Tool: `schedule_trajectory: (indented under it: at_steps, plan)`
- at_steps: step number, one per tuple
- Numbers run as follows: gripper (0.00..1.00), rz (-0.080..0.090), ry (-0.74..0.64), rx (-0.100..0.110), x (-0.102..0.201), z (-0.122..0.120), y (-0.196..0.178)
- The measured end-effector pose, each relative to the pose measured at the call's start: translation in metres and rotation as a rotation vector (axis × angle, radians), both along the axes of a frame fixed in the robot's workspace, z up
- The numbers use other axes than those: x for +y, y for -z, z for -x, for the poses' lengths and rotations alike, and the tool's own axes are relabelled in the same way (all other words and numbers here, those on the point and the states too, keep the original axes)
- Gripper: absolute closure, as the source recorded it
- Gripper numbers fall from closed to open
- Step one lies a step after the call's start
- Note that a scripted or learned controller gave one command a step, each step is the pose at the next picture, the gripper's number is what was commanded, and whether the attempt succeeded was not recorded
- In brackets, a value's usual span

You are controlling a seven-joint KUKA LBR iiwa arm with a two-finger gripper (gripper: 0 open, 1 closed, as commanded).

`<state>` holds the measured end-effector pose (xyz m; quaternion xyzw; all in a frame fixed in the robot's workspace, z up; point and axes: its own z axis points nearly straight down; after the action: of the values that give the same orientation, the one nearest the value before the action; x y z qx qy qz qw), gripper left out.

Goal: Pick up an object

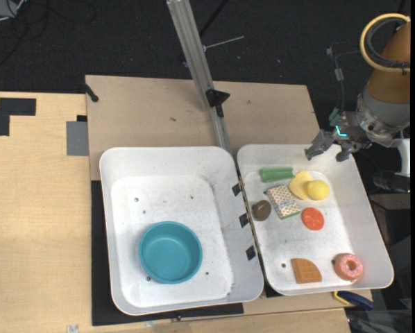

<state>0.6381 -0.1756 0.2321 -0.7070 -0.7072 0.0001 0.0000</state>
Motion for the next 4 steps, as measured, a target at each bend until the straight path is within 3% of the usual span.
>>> schedule_trajectory:
  at_steps: [1,4]
  plan:
    - [0.00,0.000,0.000,0.000,0.000,0.000,0.000]
    - [0.00,-0.001,-0.001,-0.003,0.008,0.006,0.140]
